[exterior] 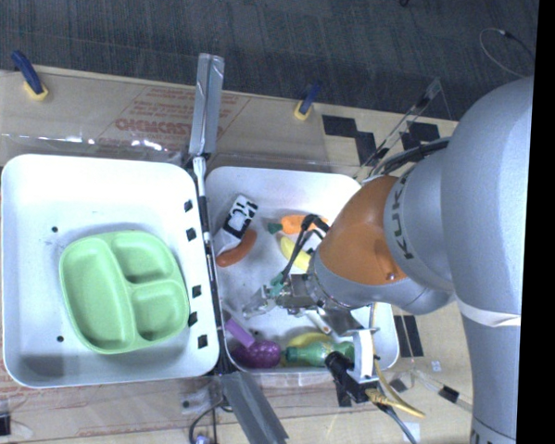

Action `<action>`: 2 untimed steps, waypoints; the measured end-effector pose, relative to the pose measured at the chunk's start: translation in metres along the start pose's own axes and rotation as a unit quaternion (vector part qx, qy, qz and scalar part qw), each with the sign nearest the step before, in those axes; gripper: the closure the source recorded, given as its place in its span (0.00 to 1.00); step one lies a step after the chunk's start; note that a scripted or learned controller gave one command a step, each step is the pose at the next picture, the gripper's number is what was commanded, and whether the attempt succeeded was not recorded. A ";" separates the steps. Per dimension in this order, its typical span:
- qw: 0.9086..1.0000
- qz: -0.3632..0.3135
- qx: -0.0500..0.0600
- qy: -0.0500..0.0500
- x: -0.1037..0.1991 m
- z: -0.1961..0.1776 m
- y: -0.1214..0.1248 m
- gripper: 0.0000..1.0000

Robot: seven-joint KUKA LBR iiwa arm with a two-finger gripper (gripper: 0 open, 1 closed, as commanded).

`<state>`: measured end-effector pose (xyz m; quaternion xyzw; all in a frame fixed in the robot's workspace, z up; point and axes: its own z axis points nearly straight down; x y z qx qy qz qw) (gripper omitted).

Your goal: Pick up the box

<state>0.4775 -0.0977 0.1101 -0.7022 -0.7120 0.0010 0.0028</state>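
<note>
**One box still waiting in the right bin**

No lift is under way: the box (pixel 240 214), black and white, lies at the upper left of the right bin (pixel 289 182), just above a sausage-shaped toy (pixel 235 251). The arm (pixel 416 242) hangs over the middle of that bin, and its gripper (pixel 287 296) sits low among the toys, well apart from the box; how far it is open cannot be told. A green tray (pixel 125 292) rests in the left bin (pixel 38 185). By this view, the reach and grasp both remain.

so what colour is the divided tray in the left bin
Light green, seen clearly in the camera view: the divided tray lies in the left bin.
</note>
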 end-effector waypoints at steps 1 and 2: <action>1.000 0.006 -0.002 -0.001 0.006 0.019 0.002 0.00; 0.984 0.178 -0.001 0.000 0.005 0.019 0.057 0.00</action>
